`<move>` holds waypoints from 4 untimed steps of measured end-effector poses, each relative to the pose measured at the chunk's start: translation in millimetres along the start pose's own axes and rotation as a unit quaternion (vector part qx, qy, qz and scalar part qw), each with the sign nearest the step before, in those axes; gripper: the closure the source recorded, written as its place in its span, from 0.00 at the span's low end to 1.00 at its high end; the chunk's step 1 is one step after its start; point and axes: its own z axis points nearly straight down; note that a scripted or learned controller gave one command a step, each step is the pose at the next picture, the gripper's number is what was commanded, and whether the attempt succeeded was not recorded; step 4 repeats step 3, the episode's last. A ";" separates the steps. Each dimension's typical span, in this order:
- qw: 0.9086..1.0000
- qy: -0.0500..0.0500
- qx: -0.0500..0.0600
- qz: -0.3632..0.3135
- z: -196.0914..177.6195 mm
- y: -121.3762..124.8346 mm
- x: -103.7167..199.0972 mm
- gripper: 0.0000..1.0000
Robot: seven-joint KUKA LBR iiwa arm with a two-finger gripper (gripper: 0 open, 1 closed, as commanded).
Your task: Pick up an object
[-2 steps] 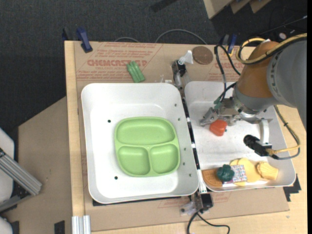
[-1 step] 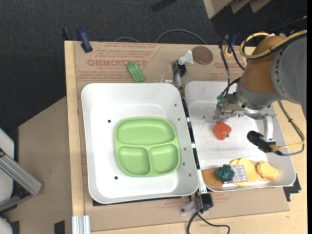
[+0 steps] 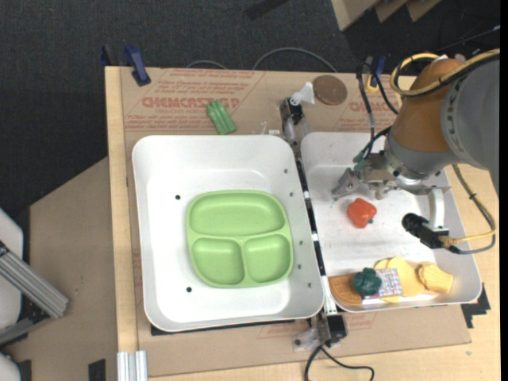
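A small red object (image 3: 361,212) lies on the floor of the right bin (image 3: 333,153), near its middle. My gripper (image 3: 363,186) hangs just behind it on the grey arm with the orange band (image 3: 421,121). Its fingers (image 3: 344,186) are spread apart, with nothing between them. The red object sits just in front of the fingertips and apart from them. At the bin's front edge, a dark green object (image 3: 366,282), a patterned yellow piece (image 3: 390,282) and a yellow toy (image 3: 435,277) rest on a tan dish (image 3: 340,290).
The left bin (image 3: 159,165) holds a green divided plate (image 3: 238,238). Behind the bins on the cardboard lie a green clip (image 3: 221,117) and a brown disc (image 3: 329,90). Cables (image 3: 464,244) trail from the arm over the right bin's right side.
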 end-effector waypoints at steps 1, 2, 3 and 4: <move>1.000 0.001 0.004 0.001 10.9 -31.5 8.7 0.00; 1.000 0.000 0.000 0.001 -1.2 -28.8 8.5 1.00; 1.000 0.002 -0.005 -0.005 -96.4 -3.8 93.3 1.00; 1.000 0.002 -0.005 -0.005 -96.4 -3.8 93.3 1.00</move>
